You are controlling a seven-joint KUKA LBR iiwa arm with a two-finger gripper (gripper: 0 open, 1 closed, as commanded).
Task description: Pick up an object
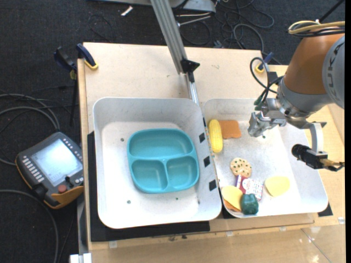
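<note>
Over the right bin [307, 199], gripper [258, 126] hangs near the back half, just right of the orange slab [230, 129] and the corn cob [215, 135]. Can't tell how the jaws stand; too small and seen from above. Nothing visible between them, so I'd call the pick not done yet.

Candidates all sit in the right bin: corn and orange slab at back left; cookie [240, 166], yellow chip [277, 186], red-white packet [252, 187] and green piece [249, 204] toward the front. Left bin [109, 201] holds the teal divided tray [163, 160].

Progress: approach stage at best. Left to do: descend, close on something, lift clear. Orange slab looks nearest, but flat, likely a hard grab.
</note>
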